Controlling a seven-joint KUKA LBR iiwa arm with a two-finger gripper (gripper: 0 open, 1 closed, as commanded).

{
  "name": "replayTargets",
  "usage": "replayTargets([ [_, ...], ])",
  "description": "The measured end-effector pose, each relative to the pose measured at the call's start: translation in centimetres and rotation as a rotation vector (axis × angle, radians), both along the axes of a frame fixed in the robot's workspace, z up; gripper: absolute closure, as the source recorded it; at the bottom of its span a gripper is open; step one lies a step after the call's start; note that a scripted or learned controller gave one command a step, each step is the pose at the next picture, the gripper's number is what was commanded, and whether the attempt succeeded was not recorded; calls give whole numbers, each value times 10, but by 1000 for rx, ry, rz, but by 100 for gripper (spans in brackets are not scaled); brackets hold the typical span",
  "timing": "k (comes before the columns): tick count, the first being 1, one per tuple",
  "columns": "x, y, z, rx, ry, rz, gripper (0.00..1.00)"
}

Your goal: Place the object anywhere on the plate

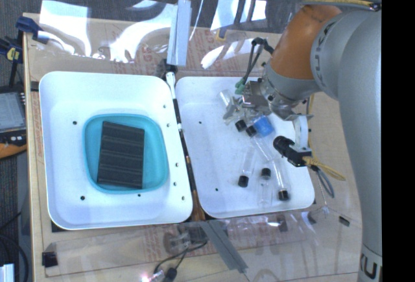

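Gripper (249,115) low over tubes (259,170) in right bin (201,144), likely picking; finger state unreadable. Plate (155,164) waits in left bin (58,99), black block (121,154) on it.

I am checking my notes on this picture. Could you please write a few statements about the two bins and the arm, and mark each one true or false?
1. The blue plate lies in the left bin. True.
2. A dark ridged block rests on the plate. True.
3. The clear tubes with black caps lie in the left bin. False: they lie in the right bin.
4. The claw hangs over the left bin. False: over the right bin.
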State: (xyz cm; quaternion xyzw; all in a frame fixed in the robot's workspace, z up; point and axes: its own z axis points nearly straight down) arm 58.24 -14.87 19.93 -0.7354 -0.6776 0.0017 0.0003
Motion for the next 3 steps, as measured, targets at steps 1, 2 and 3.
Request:
replayTargets([
  [1, -22, 95, -9, 3, 2, 131, 100],
  [2, -4, 158, -8, 3, 0, 185, 100],
  [3, -4, 158, -8, 2, -1, 185, 0],
])
